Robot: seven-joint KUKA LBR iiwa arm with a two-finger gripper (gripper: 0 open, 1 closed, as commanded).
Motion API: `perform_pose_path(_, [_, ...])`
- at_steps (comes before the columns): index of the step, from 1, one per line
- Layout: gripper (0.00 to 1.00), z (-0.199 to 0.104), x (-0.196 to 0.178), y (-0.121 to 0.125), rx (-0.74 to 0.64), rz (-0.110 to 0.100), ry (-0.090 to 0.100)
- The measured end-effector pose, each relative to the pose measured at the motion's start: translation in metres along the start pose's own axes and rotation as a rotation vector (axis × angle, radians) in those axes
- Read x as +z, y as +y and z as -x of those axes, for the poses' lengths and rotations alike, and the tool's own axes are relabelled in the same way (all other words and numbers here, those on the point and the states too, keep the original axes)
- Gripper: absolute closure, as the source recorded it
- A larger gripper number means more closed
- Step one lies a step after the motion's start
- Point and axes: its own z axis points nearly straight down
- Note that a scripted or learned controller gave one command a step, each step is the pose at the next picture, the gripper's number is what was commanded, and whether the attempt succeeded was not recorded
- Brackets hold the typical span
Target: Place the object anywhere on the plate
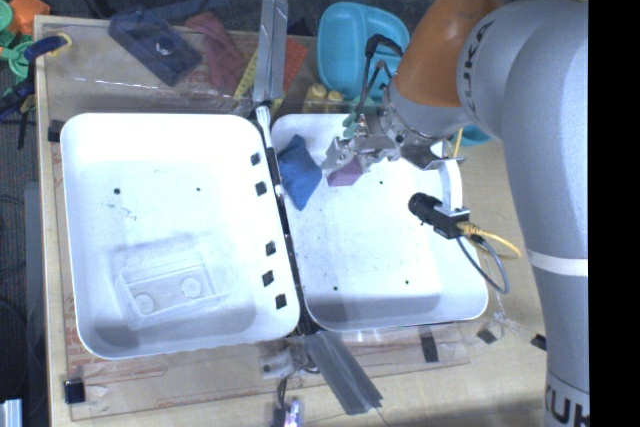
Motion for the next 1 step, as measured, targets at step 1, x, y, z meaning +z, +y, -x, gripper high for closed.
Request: perform_pose_path(1, [1.00,-0.1121,0.0027,-0.0888,0.153,-0.003,0.000])
